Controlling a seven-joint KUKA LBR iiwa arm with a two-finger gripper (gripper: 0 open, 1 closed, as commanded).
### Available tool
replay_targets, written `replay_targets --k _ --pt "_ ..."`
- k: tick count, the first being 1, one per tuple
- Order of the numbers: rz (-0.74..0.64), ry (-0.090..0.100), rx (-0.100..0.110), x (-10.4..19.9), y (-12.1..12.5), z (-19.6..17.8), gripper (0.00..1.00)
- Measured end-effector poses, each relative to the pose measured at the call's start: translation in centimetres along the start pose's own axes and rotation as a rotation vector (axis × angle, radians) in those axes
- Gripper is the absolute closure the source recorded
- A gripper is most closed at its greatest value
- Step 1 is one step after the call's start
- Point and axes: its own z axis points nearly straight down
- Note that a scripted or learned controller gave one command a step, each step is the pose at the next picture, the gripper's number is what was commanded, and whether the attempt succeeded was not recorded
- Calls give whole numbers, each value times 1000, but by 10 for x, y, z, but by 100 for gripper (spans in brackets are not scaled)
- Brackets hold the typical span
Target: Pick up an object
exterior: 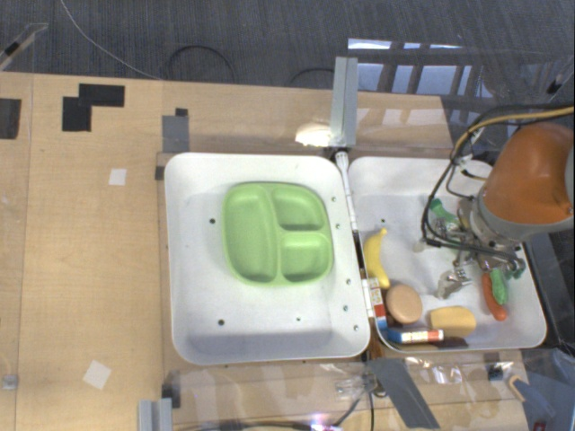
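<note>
A cluster of toy foods lies along the near and left sides of the right bin [395, 178]: a yellow banana [375, 257] by the left wall, a brown round piece [403, 304] below it, a yellow bread-like block [452, 319] beside that, a red-and-white marker [420, 336] at the near edge, and a carrot [497, 295] toward the right. The end effector [452, 281] hangs low over the bin floor between the block and the carrot; whether it is wide or narrow cannot be told. A green divided plate [274, 232] sits in the left bin [193, 330] on the table [81, 268].
</note>
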Motion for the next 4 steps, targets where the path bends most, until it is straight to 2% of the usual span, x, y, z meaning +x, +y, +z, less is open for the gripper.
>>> replay_targets --k 1,2,3,4 --pt "-21 0 1 -18 -38 1 0" --pt "13 0 -1 21 23 -1 0" --pt "-246 0 -1 -85 -31 -25 0" --pt "-279 1 -2 -66 -28 3 0"
